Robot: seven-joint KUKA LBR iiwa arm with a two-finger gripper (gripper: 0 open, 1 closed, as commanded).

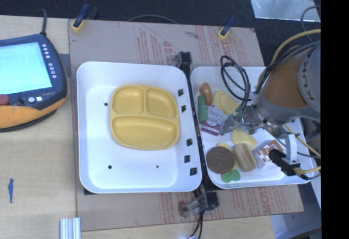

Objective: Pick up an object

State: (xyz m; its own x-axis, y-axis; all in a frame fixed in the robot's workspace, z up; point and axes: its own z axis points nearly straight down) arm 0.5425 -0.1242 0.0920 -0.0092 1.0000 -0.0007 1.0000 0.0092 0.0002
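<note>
Two bins — gripper low over right bin's toys.

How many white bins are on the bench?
2. The left bin holds a yellow divided plate. The right bin holds toy food, beneath the arm.

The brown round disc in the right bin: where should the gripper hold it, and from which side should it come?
Probably across the rim of the brown disc, coming from straight above. It lies flat, so its rim is the only graspable part. A tan roll lies close on its right, a green piece below; the fingers fit better elsewhere.
</note>
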